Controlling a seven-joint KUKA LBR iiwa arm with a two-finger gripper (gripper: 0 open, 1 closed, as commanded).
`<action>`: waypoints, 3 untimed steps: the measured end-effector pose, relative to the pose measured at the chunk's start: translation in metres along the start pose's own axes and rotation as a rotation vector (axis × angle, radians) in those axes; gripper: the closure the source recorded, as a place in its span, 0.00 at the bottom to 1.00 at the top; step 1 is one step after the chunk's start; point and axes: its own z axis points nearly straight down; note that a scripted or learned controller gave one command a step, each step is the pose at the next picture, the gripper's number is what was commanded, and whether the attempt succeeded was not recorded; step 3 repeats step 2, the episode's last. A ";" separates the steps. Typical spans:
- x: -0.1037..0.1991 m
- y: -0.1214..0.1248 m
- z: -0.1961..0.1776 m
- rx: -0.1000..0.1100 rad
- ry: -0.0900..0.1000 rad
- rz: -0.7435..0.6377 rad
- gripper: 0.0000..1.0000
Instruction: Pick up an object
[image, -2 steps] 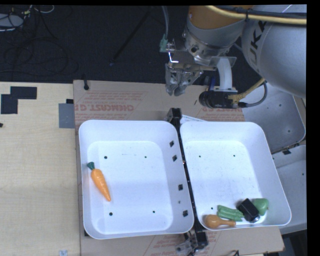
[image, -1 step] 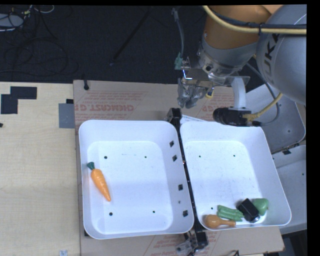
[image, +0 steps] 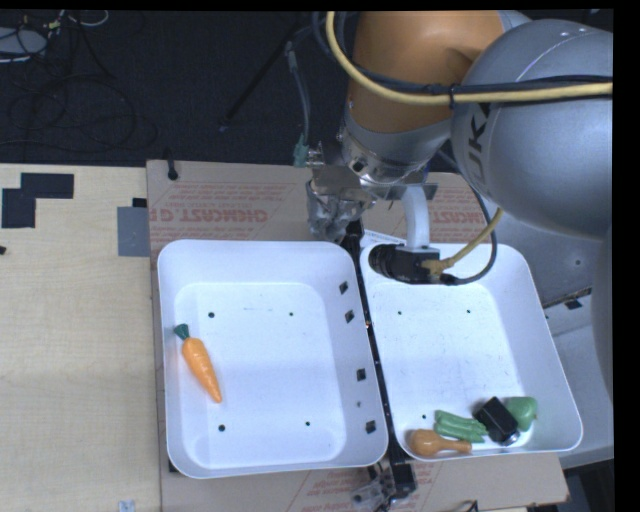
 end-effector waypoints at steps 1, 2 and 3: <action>0.060 0.008 -0.058 -0.010 0.002 0.000 1.00; 0.111 0.031 -0.186 -0.017 0.005 -0.001 1.00; 0.111 0.031 -0.186 -0.017 0.005 -0.001 1.00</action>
